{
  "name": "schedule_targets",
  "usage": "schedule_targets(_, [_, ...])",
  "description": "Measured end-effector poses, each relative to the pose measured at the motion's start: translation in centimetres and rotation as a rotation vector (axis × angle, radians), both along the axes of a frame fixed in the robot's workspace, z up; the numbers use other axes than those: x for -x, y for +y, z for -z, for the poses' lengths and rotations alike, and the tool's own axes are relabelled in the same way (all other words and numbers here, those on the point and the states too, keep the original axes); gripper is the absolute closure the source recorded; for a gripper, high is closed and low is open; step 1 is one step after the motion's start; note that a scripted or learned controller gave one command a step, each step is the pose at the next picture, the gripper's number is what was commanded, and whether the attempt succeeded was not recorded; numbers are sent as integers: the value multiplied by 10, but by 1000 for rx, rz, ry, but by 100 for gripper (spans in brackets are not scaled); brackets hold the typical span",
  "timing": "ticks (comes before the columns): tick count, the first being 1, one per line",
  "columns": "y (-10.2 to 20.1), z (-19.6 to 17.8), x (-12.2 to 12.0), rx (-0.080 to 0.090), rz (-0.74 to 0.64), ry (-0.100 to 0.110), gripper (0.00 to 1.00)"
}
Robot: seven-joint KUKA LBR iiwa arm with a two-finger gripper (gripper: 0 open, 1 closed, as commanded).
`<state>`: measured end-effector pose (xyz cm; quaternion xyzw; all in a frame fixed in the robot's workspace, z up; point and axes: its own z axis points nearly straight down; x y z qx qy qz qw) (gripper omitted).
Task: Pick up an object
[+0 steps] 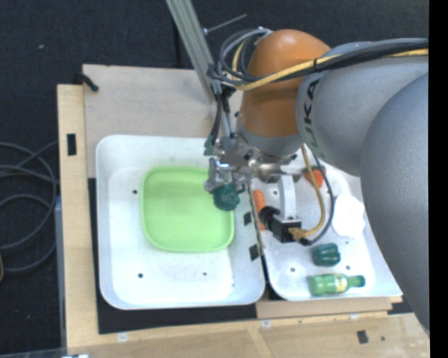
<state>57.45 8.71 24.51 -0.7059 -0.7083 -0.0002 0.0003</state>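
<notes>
My gripper (221, 179) hangs over the right side of the left bin (116, 200), under the orange band of the arm. A small dark teal object (226, 197) sits between its fingertips, just over the right edge of a light green square plate (183, 209) that lies flat in the left bin. The gripper is shut on this teal object. I cannot tell whether the object touches the plate.
The right bin (299, 278) holds a dark green cylinder (325, 254), a green bottle with a yellow cap (334, 282), a small orange piece (258, 200) near the divider and a white crumpled thing (349, 213). The arm covers much of that bin.
</notes>
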Motion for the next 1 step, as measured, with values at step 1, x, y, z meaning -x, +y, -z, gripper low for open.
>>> schedule_targets(1, [-2,0,0,0,4,-1,0])
